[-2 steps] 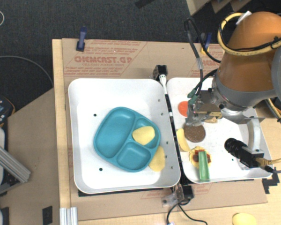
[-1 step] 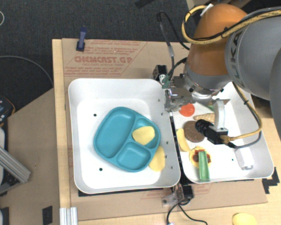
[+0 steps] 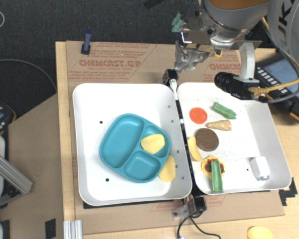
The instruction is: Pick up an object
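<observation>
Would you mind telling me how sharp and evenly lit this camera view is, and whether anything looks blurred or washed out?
In the camera view, light is even and soft: the blue divided plate and orange disc look crisp with faint shadows; the white bins are bright but keep their edges; the gripper at the top looks soft and smeared, its detail hard to read.

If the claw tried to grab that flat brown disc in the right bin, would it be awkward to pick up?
Probably. The brown disc lies flat on the right bin, so little edge shows to pinch. It looks stiff and light, likely to slide when nudged. A yellow piece touches its left side, crowding that approach.
</observation>
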Tool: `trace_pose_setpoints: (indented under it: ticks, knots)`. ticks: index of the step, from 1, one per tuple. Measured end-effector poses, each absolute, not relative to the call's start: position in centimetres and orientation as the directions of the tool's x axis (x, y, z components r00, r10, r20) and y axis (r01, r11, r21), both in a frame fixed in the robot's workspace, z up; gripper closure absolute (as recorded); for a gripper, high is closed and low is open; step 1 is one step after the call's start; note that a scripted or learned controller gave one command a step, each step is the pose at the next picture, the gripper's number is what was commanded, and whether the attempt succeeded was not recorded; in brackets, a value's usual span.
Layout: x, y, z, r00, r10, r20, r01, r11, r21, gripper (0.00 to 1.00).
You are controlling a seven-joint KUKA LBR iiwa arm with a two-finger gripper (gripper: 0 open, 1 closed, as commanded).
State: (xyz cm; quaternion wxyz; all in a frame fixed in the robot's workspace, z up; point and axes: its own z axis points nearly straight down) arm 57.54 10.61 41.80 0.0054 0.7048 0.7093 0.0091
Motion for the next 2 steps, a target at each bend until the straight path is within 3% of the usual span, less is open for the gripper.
trace_pose_setpoints:
  ticks: [1, 2]
  knots:
    - [52.1, 22.8, 47.2, -0.017, 1.0, 0.008, 1.0, 0.017, 0.008, 1.0]
    - [48.2, 22.5, 37.6, -0.003, 1.0, -0.004, 1.0, 0.003, -0.011, 1.0]
